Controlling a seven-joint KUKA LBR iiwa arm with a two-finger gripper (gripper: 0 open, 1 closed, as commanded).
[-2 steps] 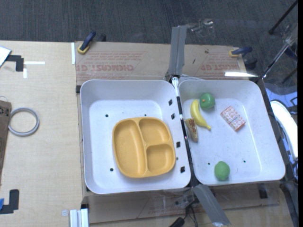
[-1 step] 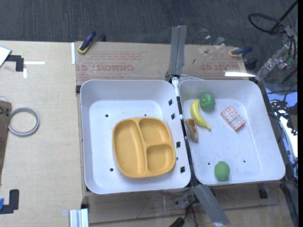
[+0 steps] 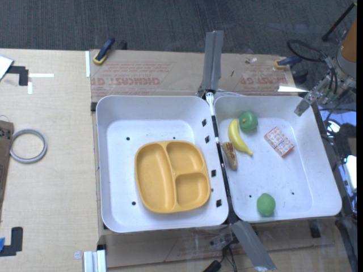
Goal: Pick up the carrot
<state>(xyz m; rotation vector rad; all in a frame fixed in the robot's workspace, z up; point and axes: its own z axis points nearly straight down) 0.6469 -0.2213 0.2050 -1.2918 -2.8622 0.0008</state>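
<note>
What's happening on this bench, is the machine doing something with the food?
Nothing is being handled yet. The robot's claw sits at the far right edge of the right bin, above the toys. That bin holds a banana, two green fruits, a small patterned packet and a brownish piece by the divider. The left bin holds a yellow divided plate.

Red print on cardboard
The cardboard sheet [image 3: 136,72] behind the bins bore upside-down red lettering; "CHEMCAST" seemed legible, the rest was unreadable.
</note>
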